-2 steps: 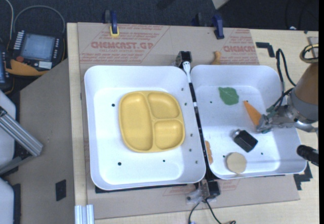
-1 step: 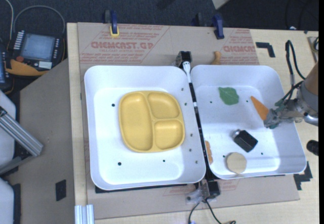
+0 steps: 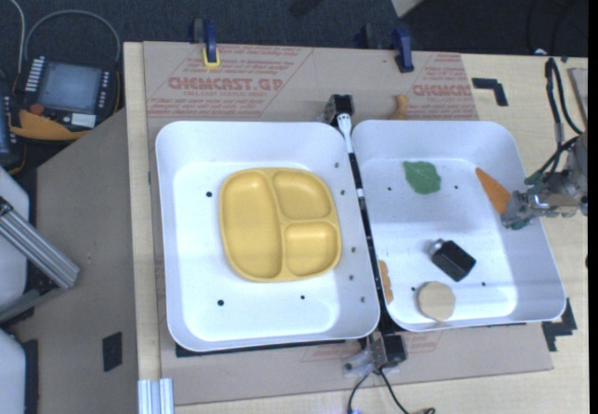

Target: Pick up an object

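At the right bin's (image 3: 523,155) far-right rim my claw (image 3: 519,211) hangs low, wrist and cables trailing off toward the right; whether it is released or clenched I cannot tell. It carries nothing that I can see. Just beside it, against the sloping wall, lies an orange wedge (image 3: 491,188): probably light and stiff, awkward to reach on that slope. Near the bin's middle sits a black block (image 3: 453,259), rigid and boxy, best pinched across its short sides. Close below it a tan disc (image 3: 435,300) lies flat, likely hard to get under. A green lump (image 3: 422,177) rests toward the back, maybe soft. Left bin (image 3: 177,216): a yellow tray (image 3: 278,222).
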Robot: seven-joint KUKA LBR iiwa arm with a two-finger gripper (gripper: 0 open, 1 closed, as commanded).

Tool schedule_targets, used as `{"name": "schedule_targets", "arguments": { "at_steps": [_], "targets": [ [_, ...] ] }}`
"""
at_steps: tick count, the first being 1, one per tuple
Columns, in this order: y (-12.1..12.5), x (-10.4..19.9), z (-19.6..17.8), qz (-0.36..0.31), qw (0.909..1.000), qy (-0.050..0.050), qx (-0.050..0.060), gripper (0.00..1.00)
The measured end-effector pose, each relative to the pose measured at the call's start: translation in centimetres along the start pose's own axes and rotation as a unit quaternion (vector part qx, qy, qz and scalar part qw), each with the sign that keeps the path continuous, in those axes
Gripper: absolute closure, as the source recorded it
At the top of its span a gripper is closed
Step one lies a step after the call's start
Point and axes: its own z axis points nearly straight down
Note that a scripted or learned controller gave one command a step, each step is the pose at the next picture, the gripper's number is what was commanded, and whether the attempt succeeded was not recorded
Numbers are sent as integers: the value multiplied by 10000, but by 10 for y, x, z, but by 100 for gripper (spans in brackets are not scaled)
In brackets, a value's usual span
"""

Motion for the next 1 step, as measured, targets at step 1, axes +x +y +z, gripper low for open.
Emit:
{"name": "schedule_targets", "arguments": {
  "at_steps": [1],
  "targets": [
    [1, 0, -27, -3, 10000, 2, 7, 100]
  ]
}}
